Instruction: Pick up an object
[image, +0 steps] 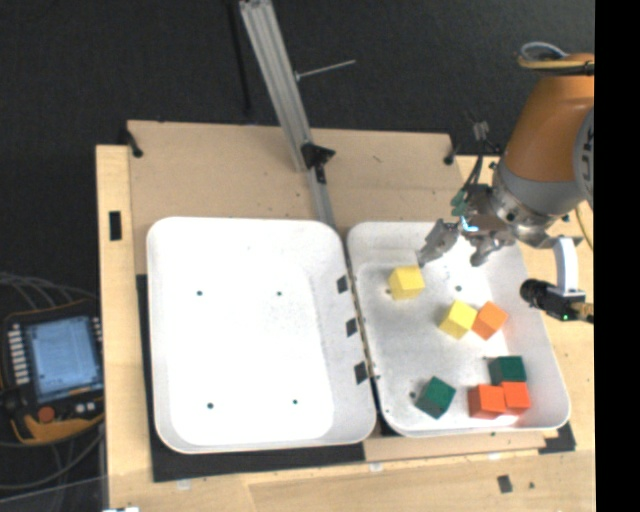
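My gripper hangs over the back of the right bin, its two fingers spread apart with nothing between them. A yellow block lies just below and left of the fingertips. Another yellow block touches an orange block near the bin's middle. Toward the front sit a green block, a darker green block and two orange-red blocks side by side.
The left bin stands beside the right one, with small black clips on the seam between them. A slanted metal pole rises behind the bins. A teach pendant lies off the bench's left edge.
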